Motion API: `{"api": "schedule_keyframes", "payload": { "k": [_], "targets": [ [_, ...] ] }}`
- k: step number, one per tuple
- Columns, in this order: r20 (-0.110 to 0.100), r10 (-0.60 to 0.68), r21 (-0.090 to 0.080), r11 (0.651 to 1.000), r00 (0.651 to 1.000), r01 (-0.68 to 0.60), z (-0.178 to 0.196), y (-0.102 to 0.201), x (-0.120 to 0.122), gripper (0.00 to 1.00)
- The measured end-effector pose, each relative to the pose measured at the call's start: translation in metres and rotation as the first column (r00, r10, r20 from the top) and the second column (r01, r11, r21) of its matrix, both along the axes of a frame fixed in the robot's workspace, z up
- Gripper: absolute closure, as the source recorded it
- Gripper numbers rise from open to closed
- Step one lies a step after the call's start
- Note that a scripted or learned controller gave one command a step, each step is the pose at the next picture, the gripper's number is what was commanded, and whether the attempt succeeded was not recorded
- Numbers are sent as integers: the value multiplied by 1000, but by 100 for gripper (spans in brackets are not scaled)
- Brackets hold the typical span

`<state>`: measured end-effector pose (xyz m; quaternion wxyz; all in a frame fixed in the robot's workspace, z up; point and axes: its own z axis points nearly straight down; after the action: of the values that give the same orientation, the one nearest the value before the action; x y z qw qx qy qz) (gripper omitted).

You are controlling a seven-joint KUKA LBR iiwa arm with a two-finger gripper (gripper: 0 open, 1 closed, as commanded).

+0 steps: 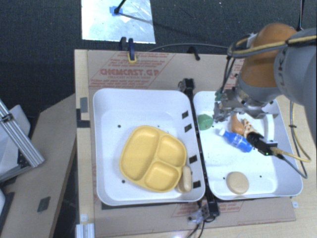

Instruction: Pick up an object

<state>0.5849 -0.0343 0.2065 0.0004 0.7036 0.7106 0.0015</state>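
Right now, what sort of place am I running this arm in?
Probably a robotics lab's bin-picking test bench, not a kitchen. Two shallow white bins, the left bin and the right bin, sit on a cardboard-covered bench, holding toy-like items such as a yellow divided plate and a blue bottle.

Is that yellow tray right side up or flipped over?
Right side up: the yellow tray lies flat in the left bin, its three hollow compartments facing upward.

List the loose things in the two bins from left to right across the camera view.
Yellow divided tray → small tan piece at the tray's corner → green object → blue bottle. The round beige piece shares the bottle's span, so its place in the order is unclear.
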Motion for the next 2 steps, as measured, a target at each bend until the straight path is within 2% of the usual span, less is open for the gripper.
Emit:
{"api": "schedule_keyframes", "payload": {
  "k": [2],
  "targets": [
    [2, -1, 1, 1000, 1000, 1, 19, 92, 28, 100]
  ]
}}
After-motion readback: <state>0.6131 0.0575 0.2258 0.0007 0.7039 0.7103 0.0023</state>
